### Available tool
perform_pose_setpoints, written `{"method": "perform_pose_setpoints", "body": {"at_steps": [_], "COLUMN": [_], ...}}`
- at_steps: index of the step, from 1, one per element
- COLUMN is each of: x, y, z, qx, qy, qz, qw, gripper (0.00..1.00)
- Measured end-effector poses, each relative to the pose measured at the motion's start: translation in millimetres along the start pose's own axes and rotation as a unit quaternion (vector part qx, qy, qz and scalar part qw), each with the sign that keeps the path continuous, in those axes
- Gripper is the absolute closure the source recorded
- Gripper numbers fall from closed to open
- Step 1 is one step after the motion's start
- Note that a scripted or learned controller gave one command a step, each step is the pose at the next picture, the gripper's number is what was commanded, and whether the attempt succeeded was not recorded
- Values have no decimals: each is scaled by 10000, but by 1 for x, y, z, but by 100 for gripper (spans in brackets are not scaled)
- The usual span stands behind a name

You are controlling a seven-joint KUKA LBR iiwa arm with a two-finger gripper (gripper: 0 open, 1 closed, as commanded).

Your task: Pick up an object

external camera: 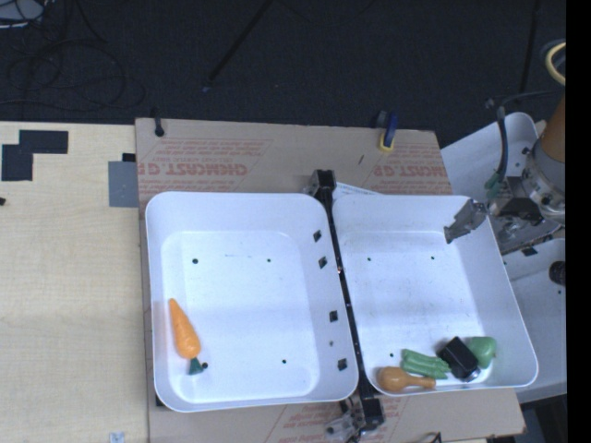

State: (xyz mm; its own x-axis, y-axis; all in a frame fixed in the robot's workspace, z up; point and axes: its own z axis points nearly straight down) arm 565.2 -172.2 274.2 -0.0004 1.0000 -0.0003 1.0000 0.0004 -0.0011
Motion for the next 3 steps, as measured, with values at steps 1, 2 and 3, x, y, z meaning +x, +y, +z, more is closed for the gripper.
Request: {"method": "perform_pose_setpoints", "body": {"at_steps": [1,2,3], "x": [55,50,81], "y": [5,8,60], "z": [176,157,147], "qx": [80,26,-15], "qy": [32,8,4], "qz": [-15,24,-18], "qw": [10000,10000,10000], "gripper": [0,100,100]}}
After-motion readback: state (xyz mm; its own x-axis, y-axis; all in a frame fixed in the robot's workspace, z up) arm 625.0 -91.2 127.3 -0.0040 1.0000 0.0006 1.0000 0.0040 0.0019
